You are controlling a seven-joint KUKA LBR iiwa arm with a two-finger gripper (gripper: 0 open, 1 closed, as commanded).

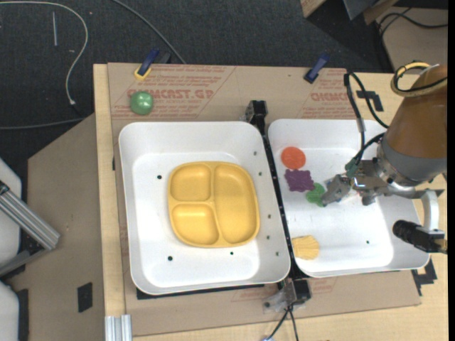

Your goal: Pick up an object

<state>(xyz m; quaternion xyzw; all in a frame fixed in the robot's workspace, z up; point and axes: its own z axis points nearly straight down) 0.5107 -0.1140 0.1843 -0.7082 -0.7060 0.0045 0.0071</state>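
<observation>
We record two bins side by side. Left bin point(135, 190): a divided plate point(213, 203) at its middle. Right bin point(355, 251): a ball point(293, 157) toward the back left, a clustered piece point(298, 181) just before it, a flat piece point(306, 246) at the front left. Behind the left bin, on the board point(199, 91): a small ball point(142, 103).

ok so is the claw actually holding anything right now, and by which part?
Cannot be told. The claw is down in the right bin against the small green object, beside the purple piece, but no grasp is visible.
</observation>
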